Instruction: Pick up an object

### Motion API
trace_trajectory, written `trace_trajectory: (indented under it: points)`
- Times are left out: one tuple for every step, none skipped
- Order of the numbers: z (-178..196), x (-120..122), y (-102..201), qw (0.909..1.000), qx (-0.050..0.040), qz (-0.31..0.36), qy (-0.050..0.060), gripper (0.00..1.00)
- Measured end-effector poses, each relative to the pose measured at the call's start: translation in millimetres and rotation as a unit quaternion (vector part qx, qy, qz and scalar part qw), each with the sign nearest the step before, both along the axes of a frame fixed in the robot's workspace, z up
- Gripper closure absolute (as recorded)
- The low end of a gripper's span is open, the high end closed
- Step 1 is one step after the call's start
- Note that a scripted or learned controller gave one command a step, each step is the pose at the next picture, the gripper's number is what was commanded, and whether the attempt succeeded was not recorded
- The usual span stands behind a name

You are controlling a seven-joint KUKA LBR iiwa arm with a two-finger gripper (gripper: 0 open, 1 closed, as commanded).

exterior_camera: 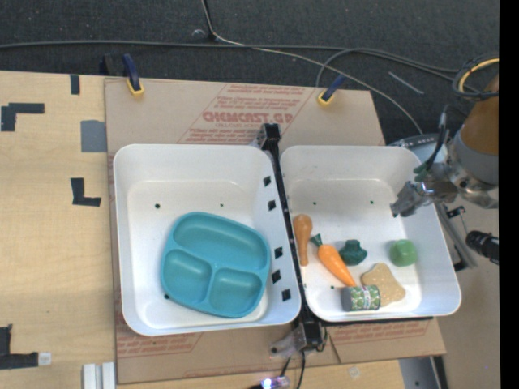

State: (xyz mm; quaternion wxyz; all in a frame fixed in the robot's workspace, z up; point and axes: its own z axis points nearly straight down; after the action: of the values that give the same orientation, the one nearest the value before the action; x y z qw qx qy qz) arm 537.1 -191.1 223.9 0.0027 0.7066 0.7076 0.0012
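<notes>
Camera view: the tool (405, 202) hangs over the right bin's (340, 159) far right edge, grip state indeterminable, well apart from the carrot (335, 265), green ball (403, 253), can (360, 298) and bread slice (385, 283) lying at the bin's near side.

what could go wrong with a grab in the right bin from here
1. The orange toy carrot, dark green toy vegetable, tan bread-like piece and small labelled can lie crowded together, so the fingers may nudge or catch two at once.
2. The can and bread piece sit close to the right white bin's front wall, leaving little room for a finger.
3. The gripper is at the right wall; a low sweep could clip the round green toy.
</notes>
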Motion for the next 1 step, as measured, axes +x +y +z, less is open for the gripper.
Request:
trace_trajectory:
  points:
    - [31.0, 1.0, 0.3, 1.0, 0.0006, 0.0, 0.001, 1.0]
